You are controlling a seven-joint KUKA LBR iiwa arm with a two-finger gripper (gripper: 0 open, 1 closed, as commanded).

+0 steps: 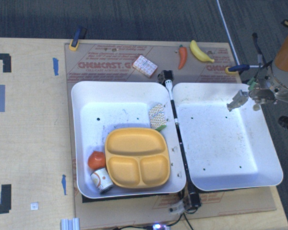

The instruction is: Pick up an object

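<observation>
Over the right bin's (230, 176) far right rim, the gripper (240, 99) hangs with nothing visibly held, finger spread indiscernible; approach step, next reaching left toward the yellow divided tray (137, 157).

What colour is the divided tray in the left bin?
The divided tray is yellow-orange, plain, seen in the camera view.

Dark blue-grey carpet floor (134, 13) beyond my far edge. Pale wood table (29, 143) to the left, blue tape marks (55, 66), brown cardboard sheet (110, 61) underneath.
</observation>
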